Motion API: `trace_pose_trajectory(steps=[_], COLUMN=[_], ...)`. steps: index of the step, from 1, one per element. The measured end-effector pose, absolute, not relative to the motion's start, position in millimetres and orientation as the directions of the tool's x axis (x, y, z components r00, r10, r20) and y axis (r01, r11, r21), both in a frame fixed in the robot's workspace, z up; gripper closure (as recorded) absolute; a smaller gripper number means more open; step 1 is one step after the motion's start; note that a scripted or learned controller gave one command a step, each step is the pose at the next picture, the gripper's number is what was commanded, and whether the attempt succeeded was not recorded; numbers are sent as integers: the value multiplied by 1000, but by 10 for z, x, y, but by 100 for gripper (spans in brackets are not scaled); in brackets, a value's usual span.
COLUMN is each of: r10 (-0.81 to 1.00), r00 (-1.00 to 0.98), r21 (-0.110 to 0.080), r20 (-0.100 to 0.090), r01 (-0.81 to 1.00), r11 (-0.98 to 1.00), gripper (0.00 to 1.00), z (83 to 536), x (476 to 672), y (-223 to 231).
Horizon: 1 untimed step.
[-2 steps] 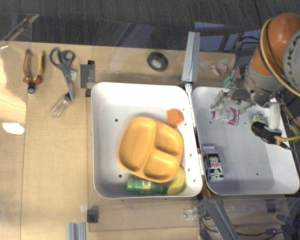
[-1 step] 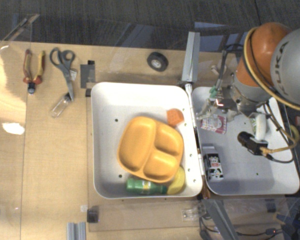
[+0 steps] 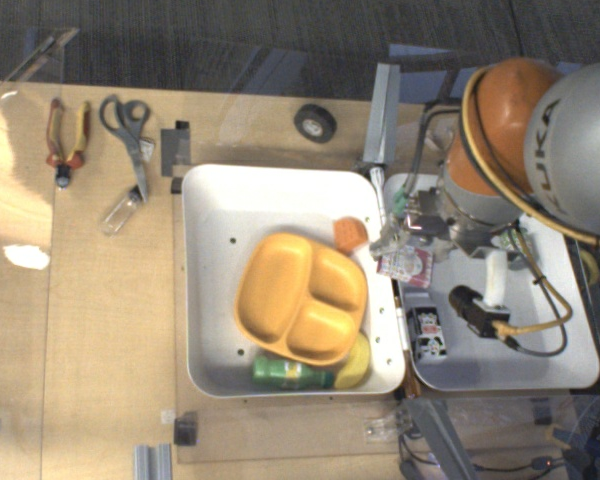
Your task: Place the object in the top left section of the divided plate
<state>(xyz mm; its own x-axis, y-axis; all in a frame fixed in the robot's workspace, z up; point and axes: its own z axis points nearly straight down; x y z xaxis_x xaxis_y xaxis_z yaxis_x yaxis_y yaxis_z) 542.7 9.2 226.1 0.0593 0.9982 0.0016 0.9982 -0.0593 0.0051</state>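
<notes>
Left bin point(image 3: 205, 298): the yellow divided plate point(image 3: 302, 296) lies flat, a little off centre toward 5 o'clock and turned askew. Its large section faces 9 to 10 o'clock and the two smaller sections sit at 2 and 5 o'clock.

An orange lump point(image 3: 351, 233) rests on the bin floor at the plate's 1 o'clock, just beside the rim and outside the plate. A green can point(image 3: 283, 371) lies on its side at the plate's 6 o'clock, partly tucked under the rim. A yellow-green fruit point(image 3: 357, 364) sits at 5 o'clock, touching the can's end and against the bin wall.

The arm comes in from 3 o'clock. The gripper point(image 3: 398, 233) hangs over the 9 o'clock edge of the right bin point(image 3: 540, 368), close to the wall shared by the two bins. Pincer state: cannot tell from this angle.

A crumpled pink packet point(image 3: 410, 266) sits directly at the gripper's 6 o'clock, on the right bin floor by its 9 o'clock wall, at 3 o'clock of the plate and apart from it. Whether it is gripped is not resolvable. A small black-and-white card point(image 3: 427, 333) lies at 6 o'clock of the packet, in the same bin.

Bench, 10 to 12 o'clock of the left bin: red-handled pliers point(image 3: 64, 138), scissors point(image 3: 130, 133), black tape roll point(image 3: 315, 123)
</notes>
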Motion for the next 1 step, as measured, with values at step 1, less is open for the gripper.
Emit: trace_pose_trajectory(steps=[1], r10=[998], r00=[60], r21=[5], r20=[2], r01=[998], r11=[-60], gripper=[0], z=[2262], x=[5427], y=[90])
